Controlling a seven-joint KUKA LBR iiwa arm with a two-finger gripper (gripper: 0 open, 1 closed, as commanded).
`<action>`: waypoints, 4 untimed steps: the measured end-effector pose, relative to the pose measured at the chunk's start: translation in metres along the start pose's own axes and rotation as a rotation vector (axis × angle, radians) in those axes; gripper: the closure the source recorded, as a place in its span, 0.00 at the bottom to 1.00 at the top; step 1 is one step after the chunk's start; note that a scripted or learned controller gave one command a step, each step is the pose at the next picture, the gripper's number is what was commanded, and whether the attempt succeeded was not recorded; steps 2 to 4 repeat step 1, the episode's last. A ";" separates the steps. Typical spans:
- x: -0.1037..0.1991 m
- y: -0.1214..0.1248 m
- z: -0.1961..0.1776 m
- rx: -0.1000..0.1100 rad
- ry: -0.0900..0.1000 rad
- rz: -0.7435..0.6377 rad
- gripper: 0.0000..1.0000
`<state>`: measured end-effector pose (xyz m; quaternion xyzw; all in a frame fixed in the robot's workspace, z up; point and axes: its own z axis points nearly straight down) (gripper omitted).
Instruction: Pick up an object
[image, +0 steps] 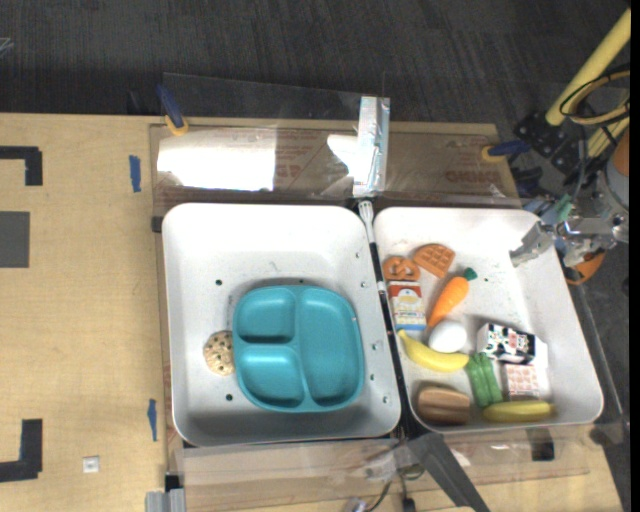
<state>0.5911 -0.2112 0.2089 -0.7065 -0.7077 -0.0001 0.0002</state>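
Two-finger metal claw (535, 243) – finger state cannot be told – over right white bin (580, 330) far rim. Orange plastic carrot (449, 298) lies just below-left of it – untouched, among toy foods.

Two shallow white bins sit side by side: the left bin (190, 300) holds one teal divided plate (297, 345) and one cookie (219, 352). The right bin (560, 330) holds two bananas (432, 355) (517, 410), one carrot (449, 297), one white egg (448, 335), one waffle (435, 258), one small orange pumpkin-face piece (399, 268) and one green vegetable (482, 380). It also holds one orange-and-white carton (406, 305), one black-and-white cow-patterned carton (508, 345), one pinkish packet (522, 380) and one brown bread roll (443, 402).
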 end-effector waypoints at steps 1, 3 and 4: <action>0.078 0.010 0.095 0.006 0.003 -0.091 0.00; 0.078 0.010 0.095 0.006 0.003 -0.091 0.00; 0.078 0.010 0.095 0.006 0.003 -0.091 0.00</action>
